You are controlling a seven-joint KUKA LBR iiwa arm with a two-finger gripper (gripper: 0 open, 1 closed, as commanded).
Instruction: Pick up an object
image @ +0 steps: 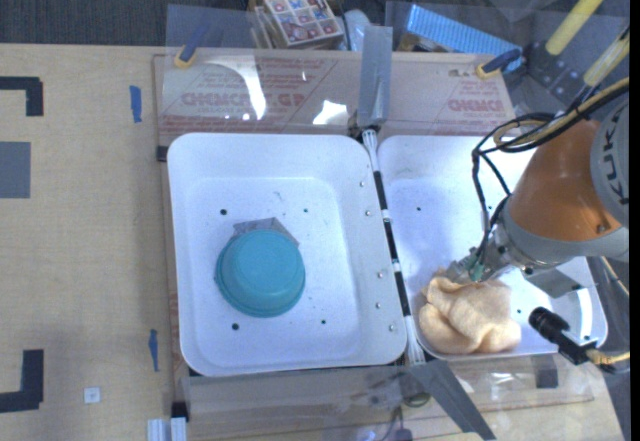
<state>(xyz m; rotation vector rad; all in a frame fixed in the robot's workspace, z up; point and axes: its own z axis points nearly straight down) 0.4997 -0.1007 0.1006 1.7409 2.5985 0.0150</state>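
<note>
Cream-yellow and plush, the soft lumpy toy (470, 314) lies in the near end of the right white bin (420, 199), light and squashy, best pinched at its bulging middle; the gripper (480, 267) touches its upper edge, its opening impossible to tell.

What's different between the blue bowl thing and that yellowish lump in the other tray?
The blue bowl is round, smooth and rigid-looking, lying upside down; the tan lump is soft-looking, folded and irregular. The bowl sits near the middle of the left bin, far from the arm, while the lump lies in the right bin at its near edge, right by the tool. Both rest on a white bin floor.
</note>
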